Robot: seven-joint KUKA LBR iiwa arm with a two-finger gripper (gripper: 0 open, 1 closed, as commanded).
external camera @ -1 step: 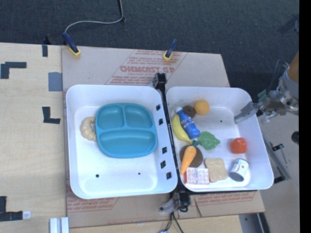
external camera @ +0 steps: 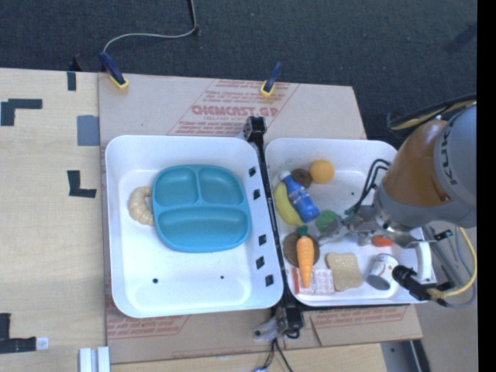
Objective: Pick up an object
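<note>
The right bin [external camera: 341, 142] holds several small items. An orange ball [external camera: 322, 170] lies at the back, with a blue bottle [external camera: 301, 198] resting across a yellow banana [external camera: 284, 207]. Nearer the front are a carrot [external camera: 305, 259], a slice of bread [external camera: 344, 270], a silver can [external camera: 379, 270] and a flat red-and-white packet [external camera: 322, 284]. My gripper [external camera: 353, 223] is low in the middle of this bin, just right of a dark green item [external camera: 326, 222] and close to touching it. A small red piece [external camera: 382, 242] lies under the wrist.
The left bin [external camera: 186, 289] holds a blue divided plate [external camera: 201, 208] with a beige lumpy item [external camera: 140, 204] against its left side. A black clip [external camera: 255, 127] joins the bins at the back. The grey and orange arm [external camera: 430, 173] covers the right bin's right side.
</note>
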